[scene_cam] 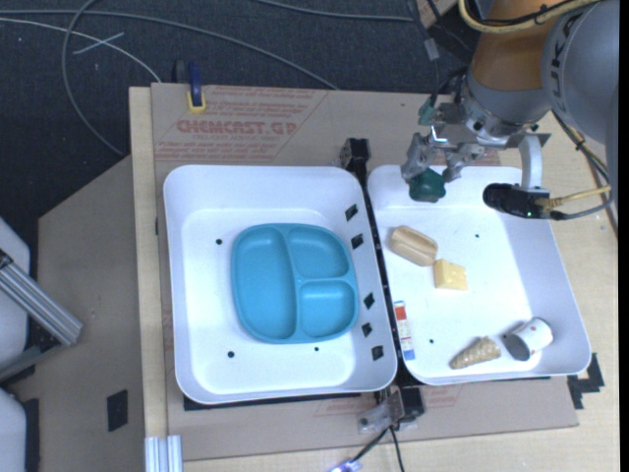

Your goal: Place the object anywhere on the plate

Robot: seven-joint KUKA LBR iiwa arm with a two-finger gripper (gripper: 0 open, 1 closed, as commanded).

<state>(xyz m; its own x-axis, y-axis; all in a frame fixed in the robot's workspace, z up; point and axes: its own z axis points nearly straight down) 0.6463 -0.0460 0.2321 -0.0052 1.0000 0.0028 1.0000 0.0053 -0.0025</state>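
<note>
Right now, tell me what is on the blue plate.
Nothing lies on the plate: all three compartments show bare blue. The white bin floor beneath it is covered.

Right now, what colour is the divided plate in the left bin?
Light blue; the divided plate shows plainly in the camera view, in three compartments.

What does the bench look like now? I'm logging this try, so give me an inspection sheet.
Surface: two shallow white bins, left bin, right bin, on a cardboard sheet.
Job's things: blue divided plastic plate in left bin; dark teal object between the gripper fingers.
Clutter: tan bread roll, pale cheese wedge, waffle cone, small white cup.
Grippers: shut on the teal object, over right bin's far-left corner.
Cables: grey cables on dark floor.
Surroundings: blue clamp.
</note>
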